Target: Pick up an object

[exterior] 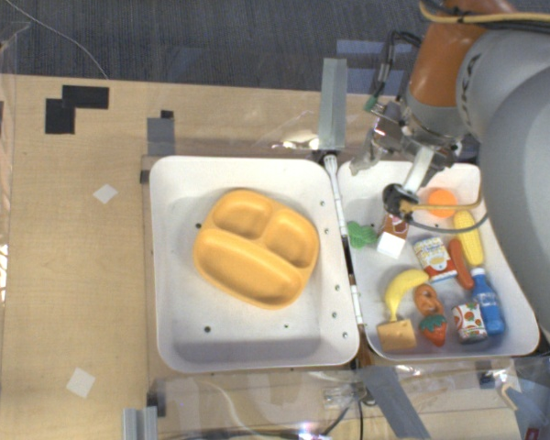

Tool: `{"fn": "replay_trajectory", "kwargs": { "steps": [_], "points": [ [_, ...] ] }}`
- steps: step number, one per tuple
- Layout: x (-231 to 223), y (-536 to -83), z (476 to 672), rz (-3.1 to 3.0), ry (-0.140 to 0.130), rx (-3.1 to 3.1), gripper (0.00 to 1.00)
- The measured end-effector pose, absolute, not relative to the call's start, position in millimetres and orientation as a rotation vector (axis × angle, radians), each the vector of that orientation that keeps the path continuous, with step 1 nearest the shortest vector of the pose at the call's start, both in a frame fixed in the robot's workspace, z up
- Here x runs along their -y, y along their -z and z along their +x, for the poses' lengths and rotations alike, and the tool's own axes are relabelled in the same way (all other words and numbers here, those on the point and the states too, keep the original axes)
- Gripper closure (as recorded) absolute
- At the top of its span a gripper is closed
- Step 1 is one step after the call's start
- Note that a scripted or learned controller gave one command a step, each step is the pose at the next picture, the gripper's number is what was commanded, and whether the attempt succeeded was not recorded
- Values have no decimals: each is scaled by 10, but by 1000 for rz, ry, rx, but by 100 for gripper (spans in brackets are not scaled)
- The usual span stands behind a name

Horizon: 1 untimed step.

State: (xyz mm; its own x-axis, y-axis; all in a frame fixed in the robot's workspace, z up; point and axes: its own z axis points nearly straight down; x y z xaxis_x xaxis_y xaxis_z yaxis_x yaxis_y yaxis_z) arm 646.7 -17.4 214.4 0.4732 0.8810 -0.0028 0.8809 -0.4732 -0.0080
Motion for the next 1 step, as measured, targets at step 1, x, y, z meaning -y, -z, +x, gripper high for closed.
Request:
{"fn": "replay_trajectory", "kwargs": {
  "steps": [1],
  "points": [
    [249,-1834,5114,-2675,-1,1647,0]
  ]
}}
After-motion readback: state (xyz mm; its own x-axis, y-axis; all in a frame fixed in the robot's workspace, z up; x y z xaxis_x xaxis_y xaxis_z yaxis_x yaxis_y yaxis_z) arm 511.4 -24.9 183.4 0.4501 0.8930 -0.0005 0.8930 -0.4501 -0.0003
